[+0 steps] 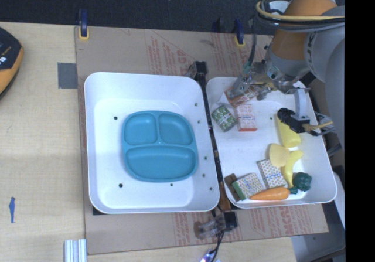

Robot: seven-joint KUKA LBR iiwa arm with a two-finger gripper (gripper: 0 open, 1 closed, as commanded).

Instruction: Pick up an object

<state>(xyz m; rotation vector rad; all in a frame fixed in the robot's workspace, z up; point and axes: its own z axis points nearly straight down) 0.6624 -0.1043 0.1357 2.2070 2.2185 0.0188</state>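
My gripper [248,84] hangs low over the far left corner of the right bin [328,164]. A brown packet [236,98] lies right under it, and I cannot see whether it is touched. Just in front lie a green packet [222,117] and a red and white packet [246,118]. Further right are a yellow banana [287,135] and a pale yellow piece [280,154]. At the bin's near edge lie a carrot [269,194], a green broccoli [302,181] and two patterned packets [249,184] [271,173].
The left bin [99,114] holds a blue divided plate [159,145]. The grey arm with its orange band [302,14] comes in from the upper right. A yellow and black object [7,58] lies at the bench's far left edge.
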